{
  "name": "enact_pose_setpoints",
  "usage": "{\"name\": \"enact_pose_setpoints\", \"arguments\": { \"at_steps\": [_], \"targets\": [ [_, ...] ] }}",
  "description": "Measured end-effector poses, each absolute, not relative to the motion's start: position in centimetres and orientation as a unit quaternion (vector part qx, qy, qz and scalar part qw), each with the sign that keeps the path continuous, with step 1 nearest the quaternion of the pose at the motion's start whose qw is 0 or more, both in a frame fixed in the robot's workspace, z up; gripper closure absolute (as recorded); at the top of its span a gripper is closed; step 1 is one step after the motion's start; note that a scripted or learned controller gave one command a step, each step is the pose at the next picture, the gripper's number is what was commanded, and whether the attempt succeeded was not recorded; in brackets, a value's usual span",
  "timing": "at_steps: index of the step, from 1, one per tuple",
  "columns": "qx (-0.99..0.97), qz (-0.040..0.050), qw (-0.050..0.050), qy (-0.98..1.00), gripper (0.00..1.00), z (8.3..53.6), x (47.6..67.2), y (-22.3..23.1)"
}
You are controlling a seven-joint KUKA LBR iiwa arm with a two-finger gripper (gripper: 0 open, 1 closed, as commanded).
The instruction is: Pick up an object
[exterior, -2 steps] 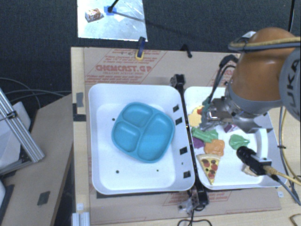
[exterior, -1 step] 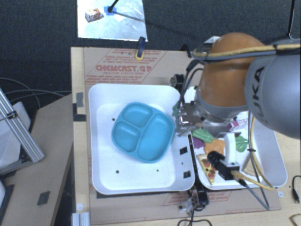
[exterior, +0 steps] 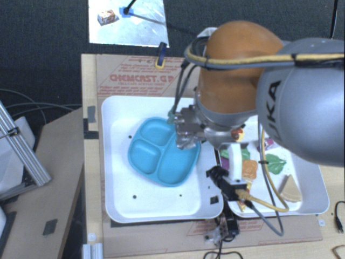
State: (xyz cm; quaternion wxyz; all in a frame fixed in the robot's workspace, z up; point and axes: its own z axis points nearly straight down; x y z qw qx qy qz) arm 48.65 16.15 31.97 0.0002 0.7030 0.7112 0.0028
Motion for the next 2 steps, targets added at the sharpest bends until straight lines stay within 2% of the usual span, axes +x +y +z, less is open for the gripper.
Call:
{"name": "enact_pose_setpoints", "arguments": {
  "at_steps": [1,2],
  "targets": [
    [0.707,-0.0004,0.0,0.707,1.0,29.5,48.7,15.1],
    [0.705,0.0056,0.003,0.709,1.0,39.6,48.8,14.8]
  ]
}}
